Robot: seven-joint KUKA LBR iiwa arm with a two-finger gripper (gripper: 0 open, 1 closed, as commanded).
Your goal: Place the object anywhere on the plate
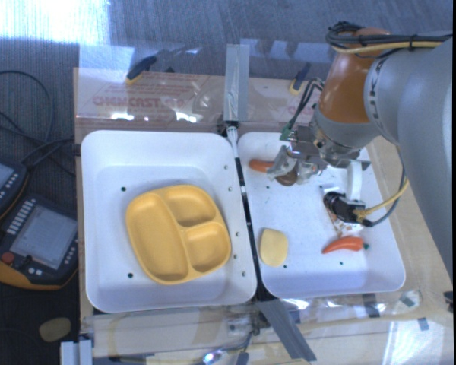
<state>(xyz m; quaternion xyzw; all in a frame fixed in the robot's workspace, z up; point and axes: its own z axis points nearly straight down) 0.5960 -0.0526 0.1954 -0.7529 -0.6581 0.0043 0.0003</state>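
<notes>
A yellow divided plate point(178, 233) lies in the left white bin point(99, 204). My gripper point(289, 170) hangs low over the back left part of the right bin point(380, 276). A small brown object point(286, 179) sits right under its tip; whether it is held is unclear. An orange piece point(258, 165) pokes out just left of the gripper. A pale yellow piece point(273, 247) rests near the right bin's front left. An orange carrot with a green end point(343, 244) lies towards the front right.
The ridge between the two bins point(243, 204) separates the gripper from the plate. A black and yellow cable point(342, 205) dangles from the wrist over the right bin. A teach pendant point(26, 242) lies off the bench at left.
</notes>
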